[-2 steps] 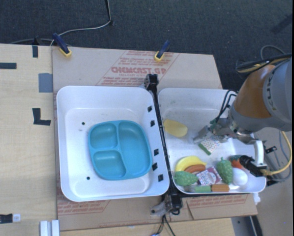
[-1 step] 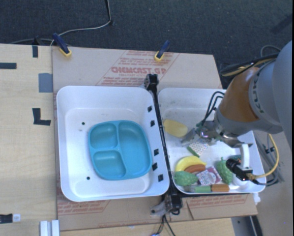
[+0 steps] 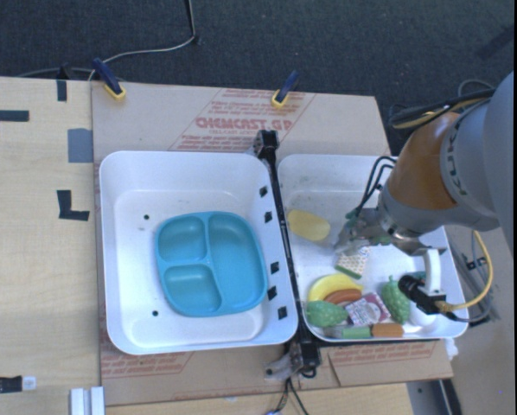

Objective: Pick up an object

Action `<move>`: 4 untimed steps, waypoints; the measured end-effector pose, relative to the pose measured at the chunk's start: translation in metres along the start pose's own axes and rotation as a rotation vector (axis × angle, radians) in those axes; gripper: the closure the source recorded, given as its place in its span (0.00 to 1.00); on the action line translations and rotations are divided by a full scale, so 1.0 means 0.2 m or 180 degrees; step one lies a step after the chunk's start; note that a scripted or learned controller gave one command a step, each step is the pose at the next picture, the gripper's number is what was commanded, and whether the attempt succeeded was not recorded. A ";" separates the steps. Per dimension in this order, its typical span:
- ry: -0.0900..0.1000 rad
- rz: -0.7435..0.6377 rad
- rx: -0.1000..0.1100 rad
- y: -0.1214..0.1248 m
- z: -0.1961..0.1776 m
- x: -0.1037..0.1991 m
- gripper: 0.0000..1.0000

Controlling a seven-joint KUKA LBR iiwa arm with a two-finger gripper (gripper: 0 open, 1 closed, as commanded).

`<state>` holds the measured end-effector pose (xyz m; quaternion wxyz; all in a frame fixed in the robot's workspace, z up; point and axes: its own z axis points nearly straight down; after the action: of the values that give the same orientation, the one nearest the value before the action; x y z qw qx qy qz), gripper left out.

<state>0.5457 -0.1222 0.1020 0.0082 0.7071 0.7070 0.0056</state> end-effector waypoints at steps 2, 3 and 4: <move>0.0004 0.0004 0.0063 -0.13 -0.13 -0.34 0.00; -0.0012 0.0000 0.0023 -0.02 0.06 -0.02 0.00; -0.0011 0.0002 0.0031 0.10 0.06 0.08 0.00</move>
<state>0.5653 -0.1063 0.0895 0.0061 0.7074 0.7068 0.0009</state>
